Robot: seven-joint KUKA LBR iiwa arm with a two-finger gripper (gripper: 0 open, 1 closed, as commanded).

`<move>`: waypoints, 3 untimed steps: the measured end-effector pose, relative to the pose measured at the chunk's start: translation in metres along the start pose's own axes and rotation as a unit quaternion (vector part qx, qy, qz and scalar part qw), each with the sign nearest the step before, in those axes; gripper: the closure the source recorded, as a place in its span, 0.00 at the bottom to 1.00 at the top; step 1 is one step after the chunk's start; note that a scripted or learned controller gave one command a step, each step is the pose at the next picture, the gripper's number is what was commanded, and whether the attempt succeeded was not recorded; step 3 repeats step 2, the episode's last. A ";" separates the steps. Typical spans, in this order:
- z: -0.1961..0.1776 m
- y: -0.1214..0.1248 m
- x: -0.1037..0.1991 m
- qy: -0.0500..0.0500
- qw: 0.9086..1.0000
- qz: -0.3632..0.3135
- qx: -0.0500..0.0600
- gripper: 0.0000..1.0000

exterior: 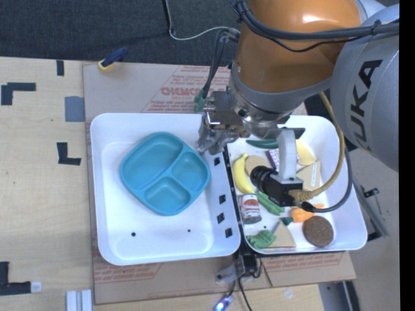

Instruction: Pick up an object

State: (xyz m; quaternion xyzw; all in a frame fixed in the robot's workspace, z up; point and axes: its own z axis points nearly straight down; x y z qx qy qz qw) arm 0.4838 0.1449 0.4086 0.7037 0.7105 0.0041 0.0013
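Here's the bench: pale wood, a cardboard sheet point(130, 89) laid over it, and two shallow white bins side by side on top. The left bin point(104, 173) carries a single blue divided plate point(165, 173), lying flat and turned at an angle. The right bin point(353, 238) is crowded, with a yellow banana point(241, 173) near the dividing wall, a small tin can point(250, 208) just below it, a brown round disc point(318, 230) at the near corner, an orange piece point(300, 216) beside that, and a green item point(262, 240) by the front rim.

The gripper point(213, 138) hangs low over the wall between the bins, just beside the plate's upper right rim and near the banana's top end. Open or closed? From this angle it cannot be told, and nothing is seen in its hold.

The plate looks the likeliest target. It reads as light, stiff, smooth plastic, so probably slippery. Lying flat, it offers only its raised rim; a pinch across that near edge seems the way in. The banana is the fallback, and looks better taken across its middle.
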 end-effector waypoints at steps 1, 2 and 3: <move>-0.005 0.000 -0.004 -0.003 1.000 0.003 0.005 1.00; -0.014 0.000 -0.003 -0.003 1.000 0.002 0.006 1.00; -0.014 0.000 -0.003 -0.003 1.000 0.002 0.006 1.00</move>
